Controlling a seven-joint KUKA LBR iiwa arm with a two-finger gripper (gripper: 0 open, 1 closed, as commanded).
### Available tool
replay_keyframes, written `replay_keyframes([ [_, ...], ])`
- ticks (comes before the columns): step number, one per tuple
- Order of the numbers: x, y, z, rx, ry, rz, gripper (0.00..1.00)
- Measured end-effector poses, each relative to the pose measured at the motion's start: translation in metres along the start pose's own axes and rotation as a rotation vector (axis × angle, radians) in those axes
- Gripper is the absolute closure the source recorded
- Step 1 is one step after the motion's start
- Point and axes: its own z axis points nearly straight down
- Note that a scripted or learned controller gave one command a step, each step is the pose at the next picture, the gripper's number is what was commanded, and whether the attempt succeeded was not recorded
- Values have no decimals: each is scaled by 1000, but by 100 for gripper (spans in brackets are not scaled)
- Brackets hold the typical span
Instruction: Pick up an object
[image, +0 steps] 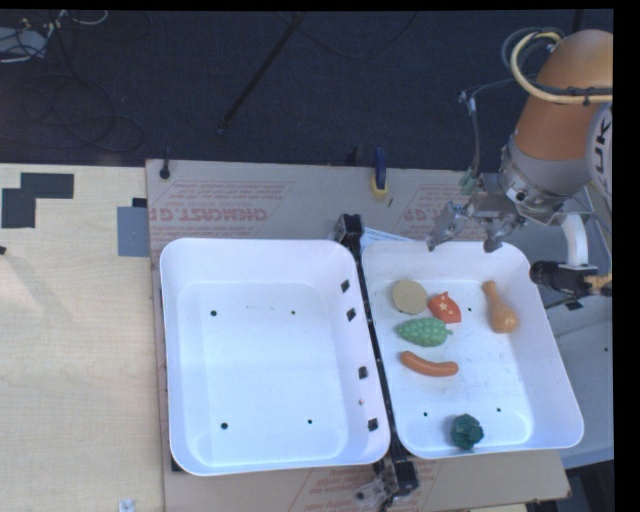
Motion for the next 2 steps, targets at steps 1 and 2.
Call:
replay_keyframes([
  [1,0,0,-10,1,0,-1,100],
  [2,-1,-91,-21,5,2,5,100],
])
